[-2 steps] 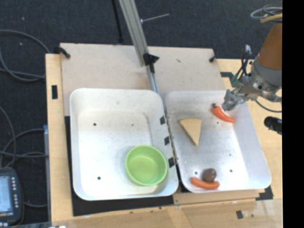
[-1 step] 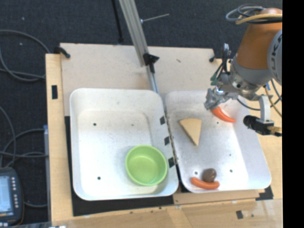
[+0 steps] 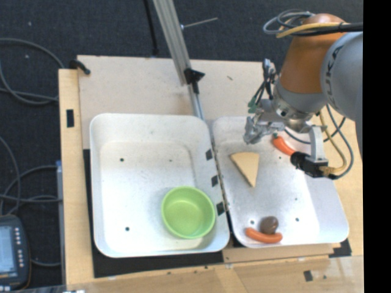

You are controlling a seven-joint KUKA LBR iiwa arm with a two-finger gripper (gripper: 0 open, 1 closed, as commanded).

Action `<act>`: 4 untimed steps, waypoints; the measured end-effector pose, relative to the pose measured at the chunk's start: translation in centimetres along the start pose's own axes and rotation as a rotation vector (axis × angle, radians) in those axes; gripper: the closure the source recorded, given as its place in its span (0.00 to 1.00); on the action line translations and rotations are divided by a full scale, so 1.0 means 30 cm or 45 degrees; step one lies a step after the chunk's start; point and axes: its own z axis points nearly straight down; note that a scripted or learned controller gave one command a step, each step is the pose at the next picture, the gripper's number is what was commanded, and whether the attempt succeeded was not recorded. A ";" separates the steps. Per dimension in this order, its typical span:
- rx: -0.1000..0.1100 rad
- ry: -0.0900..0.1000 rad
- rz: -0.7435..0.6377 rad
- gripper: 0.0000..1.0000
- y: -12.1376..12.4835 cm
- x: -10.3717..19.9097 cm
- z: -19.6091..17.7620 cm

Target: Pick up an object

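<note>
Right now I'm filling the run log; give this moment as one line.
gripper: over right bin's far end, holding nothing visible | wedge: lying nearby | green bowl: left bin

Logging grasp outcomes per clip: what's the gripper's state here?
Gripper: cannot be told; it hangs over the right bin, with no object seen in it.

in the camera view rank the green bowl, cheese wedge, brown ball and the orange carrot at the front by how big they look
1. green bowl
2. cheese wedge
3. carrot, long but thin
4. brown ball

The carrot and ball look close in area, so their order is unsure.
</note>
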 end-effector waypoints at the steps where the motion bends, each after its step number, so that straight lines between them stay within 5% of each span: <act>1: 0.000 0.001 -0.001 1.00 -0.006 0.173 0.029; 3: -0.001 0.003 -0.004 1.00 -0.007 0.516 -0.041; 4: 0.000 0.002 0.002 0.00 -0.006 0.505 -0.040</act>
